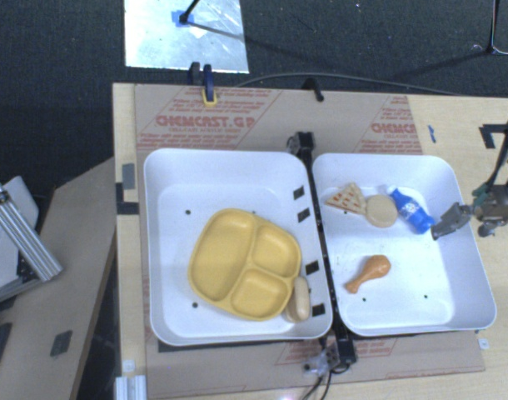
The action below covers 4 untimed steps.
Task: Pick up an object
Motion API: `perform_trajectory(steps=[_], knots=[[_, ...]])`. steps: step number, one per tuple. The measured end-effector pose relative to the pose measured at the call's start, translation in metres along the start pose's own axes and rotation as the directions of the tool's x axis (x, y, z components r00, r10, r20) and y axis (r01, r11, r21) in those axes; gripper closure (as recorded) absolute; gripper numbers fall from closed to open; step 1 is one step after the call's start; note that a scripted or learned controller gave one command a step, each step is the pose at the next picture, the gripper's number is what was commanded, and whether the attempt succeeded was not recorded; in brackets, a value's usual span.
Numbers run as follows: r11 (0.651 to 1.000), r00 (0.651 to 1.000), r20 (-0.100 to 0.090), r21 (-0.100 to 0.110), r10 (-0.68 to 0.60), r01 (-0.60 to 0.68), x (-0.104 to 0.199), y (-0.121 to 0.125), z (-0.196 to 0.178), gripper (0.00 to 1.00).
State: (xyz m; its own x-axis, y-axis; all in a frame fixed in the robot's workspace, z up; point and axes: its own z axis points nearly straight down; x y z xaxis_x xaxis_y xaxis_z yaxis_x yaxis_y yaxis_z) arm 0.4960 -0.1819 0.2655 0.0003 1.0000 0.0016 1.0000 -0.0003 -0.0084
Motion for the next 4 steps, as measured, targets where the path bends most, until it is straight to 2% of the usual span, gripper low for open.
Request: perform_trajectory(steps=[1, 4], knots=[[1.0, 1.0, 0.002, -0.01, -0.004, 0.004, 0.001, 0.002, -0.005, 0.0], [1.0, 1.0, 0.001, -0.008, -0.002, 0.002, 0.007, 0.02, 0.14, 0.0]])
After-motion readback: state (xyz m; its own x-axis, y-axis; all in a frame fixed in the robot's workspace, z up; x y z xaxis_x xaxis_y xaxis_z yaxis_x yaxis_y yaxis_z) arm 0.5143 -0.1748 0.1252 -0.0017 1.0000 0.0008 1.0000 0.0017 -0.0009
